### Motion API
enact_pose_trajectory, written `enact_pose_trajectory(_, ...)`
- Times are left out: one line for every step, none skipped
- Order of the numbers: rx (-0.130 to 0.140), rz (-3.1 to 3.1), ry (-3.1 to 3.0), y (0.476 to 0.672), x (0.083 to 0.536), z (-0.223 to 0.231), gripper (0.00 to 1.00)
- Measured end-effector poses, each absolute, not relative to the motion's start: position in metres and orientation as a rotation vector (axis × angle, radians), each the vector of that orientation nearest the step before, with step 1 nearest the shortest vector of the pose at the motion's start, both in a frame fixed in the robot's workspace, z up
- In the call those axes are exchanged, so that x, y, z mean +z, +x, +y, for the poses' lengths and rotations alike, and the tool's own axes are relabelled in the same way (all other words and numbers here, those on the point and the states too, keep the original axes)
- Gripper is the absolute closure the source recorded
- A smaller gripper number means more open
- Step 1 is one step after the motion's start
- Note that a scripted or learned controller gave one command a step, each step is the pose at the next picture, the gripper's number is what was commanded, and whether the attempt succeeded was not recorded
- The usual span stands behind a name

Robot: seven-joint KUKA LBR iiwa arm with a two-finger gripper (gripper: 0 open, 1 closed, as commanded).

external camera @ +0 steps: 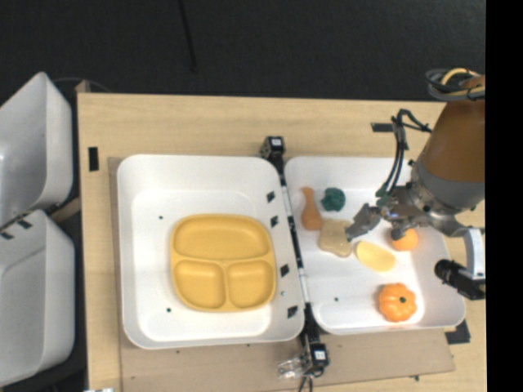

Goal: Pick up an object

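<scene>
The right bin [351,317] holds several small objects. A tan-orange elongated piece [310,209] lies at its left, with a dark green lump [333,199] beside it. A beige chunk [334,240] and a pale yellow oval [375,256] lie in the middle. An orange pumpkin [396,302] sits near the front. A small orange ball [404,239] is partly hidden under the arm. My gripper [377,223] hangs low over the bin's middle, just right of the beige chunk and above the yellow oval. I see nothing held in it.
The left bin [143,194] carries a yellow divided plate [222,261]. The arm's grey and orange wrist [456,153] covers the right bin's far right corner. Black clamps [273,146] sit along the ridge between the bins.
</scene>
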State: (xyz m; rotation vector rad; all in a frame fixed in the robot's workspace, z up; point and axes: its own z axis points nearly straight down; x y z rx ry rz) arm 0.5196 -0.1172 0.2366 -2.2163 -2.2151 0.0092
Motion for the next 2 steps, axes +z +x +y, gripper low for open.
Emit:
enact_pose_trajectory(-0.001,-2.224,-2.22,0.522,0.242,-0.117,0.0)
enact_pose_trajectory(0.005,-2.218,-2.221,0.515,0.191,-0.126,0.0)
